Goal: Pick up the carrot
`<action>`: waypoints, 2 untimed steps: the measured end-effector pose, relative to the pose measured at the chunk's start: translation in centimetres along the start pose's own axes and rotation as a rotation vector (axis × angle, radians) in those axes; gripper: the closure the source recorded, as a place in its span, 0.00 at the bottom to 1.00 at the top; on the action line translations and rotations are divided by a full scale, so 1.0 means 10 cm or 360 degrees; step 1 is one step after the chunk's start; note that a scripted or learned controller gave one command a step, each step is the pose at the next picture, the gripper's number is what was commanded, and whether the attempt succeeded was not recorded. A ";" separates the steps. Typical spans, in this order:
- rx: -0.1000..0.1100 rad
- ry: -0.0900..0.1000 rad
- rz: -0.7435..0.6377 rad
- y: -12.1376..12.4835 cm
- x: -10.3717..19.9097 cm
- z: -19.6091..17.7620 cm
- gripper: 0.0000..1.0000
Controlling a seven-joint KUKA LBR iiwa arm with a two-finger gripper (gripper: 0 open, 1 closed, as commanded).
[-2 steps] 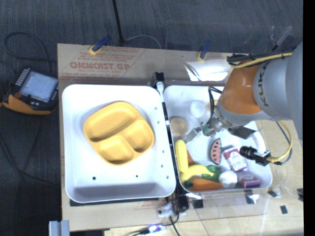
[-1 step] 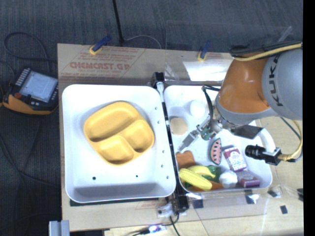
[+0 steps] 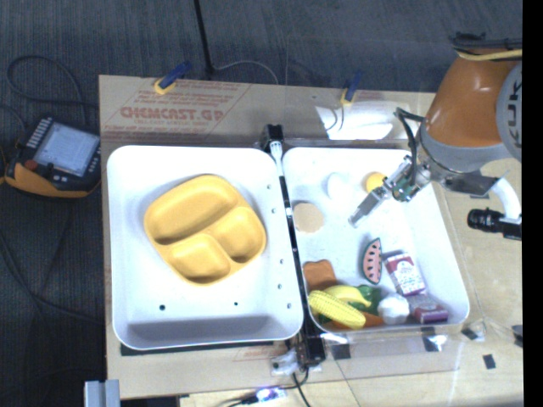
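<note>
An orange-brown piece, which I take for the carrot [image 3: 320,272], lies in the right bin [image 3: 441,227] near its left wall, just behind a yellow corn cob [image 3: 336,307]. My gripper [image 3: 363,210] hangs over the middle of the right bin and points down-left, above bare floor between a tan round cookie [image 3: 309,218] and a yellow lemon [image 3: 374,180]. It is well behind and to the right of the orange piece, and nothing shows in its grasp. The arm's orange band [image 3: 471,91] sits at the upper right.
A watermelon slice [image 3: 371,261], a red and white box [image 3: 405,274], a green item [image 3: 367,294], a white ball [image 3: 393,308] and a purple item [image 3: 429,315] crowd the right bin's front. A white egg [image 3: 337,183] lies at its back. The left bin [image 3: 127,303] holds a yellow divided plate [image 3: 204,227].
</note>
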State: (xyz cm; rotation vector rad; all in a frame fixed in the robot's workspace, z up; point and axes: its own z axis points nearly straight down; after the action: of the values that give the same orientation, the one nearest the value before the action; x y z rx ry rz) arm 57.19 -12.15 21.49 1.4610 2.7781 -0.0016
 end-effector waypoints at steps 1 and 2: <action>0.0001 0.0002 0.0164 0.04 -0.55 -0.40 0.00; -0.0001 0.0003 0.0131 0.72 -0.47 -0.03 0.00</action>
State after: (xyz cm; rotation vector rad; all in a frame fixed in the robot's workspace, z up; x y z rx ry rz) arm 65.75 -11.94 21.84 1.5752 2.7169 0.0009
